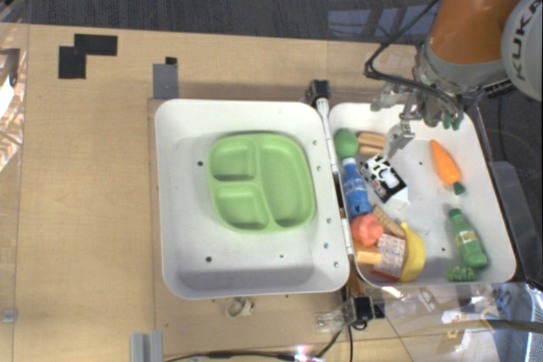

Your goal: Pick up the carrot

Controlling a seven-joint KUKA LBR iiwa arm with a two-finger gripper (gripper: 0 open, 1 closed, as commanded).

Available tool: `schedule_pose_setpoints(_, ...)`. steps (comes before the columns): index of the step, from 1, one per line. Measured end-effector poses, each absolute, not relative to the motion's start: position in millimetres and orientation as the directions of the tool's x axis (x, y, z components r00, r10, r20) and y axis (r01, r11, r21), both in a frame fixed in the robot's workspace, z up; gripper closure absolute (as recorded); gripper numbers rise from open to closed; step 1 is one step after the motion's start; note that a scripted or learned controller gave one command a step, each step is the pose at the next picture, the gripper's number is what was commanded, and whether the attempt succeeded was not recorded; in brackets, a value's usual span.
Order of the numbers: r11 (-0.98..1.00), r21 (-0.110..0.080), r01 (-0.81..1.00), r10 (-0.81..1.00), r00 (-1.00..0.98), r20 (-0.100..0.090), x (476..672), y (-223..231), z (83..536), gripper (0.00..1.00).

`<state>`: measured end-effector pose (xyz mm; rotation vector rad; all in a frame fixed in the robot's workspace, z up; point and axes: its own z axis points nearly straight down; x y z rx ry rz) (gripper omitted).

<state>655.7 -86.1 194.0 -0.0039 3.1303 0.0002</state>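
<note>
- Camera view looked down on the desk (85, 182) with its two shallow white bins, and the grey arm with the orange band (475, 13) reached in from the right, over the top edge of the right-hand bin (496, 208).
- Its pincer (405, 128) hung above that bin's upper middle, near the far rim; whether it was wide or narrow I couldn't tell, the metal tip being small and cluttered with cables.
- Nothing was seen in its grip.
- The small orange tapered carrot with a green stub (445, 165) lay on the bin floor to the right of the pincer and a little nearer the camera, apart from it, tip slanting toward the lower right.
- Left of it sat a black-and-white box (386, 176), a blue bottle (354, 191) and a green round fruit (345, 142); a yellow banana (413, 254) and a green bottle (466, 240) lay lower down.
- The left-hand bin (187, 250) held a light green divided plastic tray (259, 182).
- By my reading, the job was barely begun: carrot untouched, approach under way, with the sidestep, descent, close and lift all left to do.
</note>
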Motion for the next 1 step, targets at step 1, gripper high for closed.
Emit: schedule_pose_setpoints(1,0.996,-0.003,-0.093,-0.093,-0.996,-0.009,670.2,-165.6,145.7,0.0)
